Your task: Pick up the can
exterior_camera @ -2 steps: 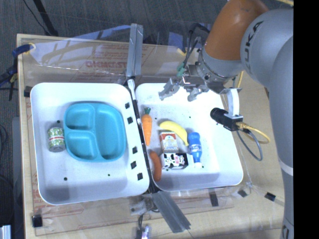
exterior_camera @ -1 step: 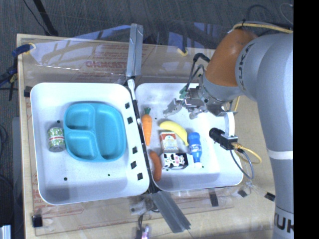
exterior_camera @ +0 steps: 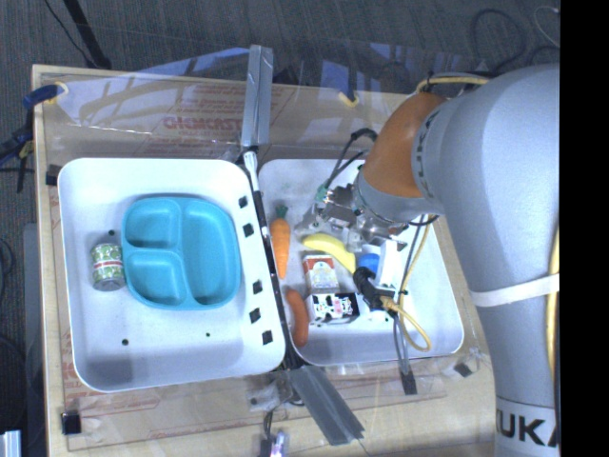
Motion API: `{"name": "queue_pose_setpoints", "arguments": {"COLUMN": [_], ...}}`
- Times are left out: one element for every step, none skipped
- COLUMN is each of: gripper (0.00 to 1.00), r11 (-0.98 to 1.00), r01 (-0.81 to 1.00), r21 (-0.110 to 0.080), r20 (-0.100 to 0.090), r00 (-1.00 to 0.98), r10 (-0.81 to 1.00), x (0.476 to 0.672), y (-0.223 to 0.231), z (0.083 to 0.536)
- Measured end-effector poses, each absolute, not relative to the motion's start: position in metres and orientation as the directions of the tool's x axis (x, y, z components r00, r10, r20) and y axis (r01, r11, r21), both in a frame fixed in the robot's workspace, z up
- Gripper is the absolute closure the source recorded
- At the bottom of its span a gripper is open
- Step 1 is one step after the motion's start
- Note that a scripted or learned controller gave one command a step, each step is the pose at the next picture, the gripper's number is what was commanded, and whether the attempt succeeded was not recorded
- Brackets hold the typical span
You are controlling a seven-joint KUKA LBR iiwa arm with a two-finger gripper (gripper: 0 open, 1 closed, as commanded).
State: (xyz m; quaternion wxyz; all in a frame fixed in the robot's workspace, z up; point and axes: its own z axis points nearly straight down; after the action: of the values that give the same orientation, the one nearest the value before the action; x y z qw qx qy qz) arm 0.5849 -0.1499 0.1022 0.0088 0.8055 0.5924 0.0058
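Observation:
The can lies on its side in the left bin, against the left edge of a blue divided tray. It has a green and white label. My gripper is low over the right bin, just above a banana, far to the right of the can. The arm's orange band and grey body cover the right bin's far right side.
In the right bin lie a carrot, a red carton, a black-and-white box, a reddish sausage and a blue item. A ridge with black clips divides the bins.

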Motion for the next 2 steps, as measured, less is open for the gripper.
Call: {"name": "queue_pose_setpoints", "arguments": {"gripper": [0.0,1.0], "r11": [-0.331,-0.327], "r01": [0.944,0.945], "r21": [0.0,-0.001], "r20": [0.0,0.001], "r00": [0.331,0.327], "r10": [0.944,0.945], "x": [0.5664,0.567], "y": [-0.1765,-0.1758], "z": [0.0929,0.1024]}}
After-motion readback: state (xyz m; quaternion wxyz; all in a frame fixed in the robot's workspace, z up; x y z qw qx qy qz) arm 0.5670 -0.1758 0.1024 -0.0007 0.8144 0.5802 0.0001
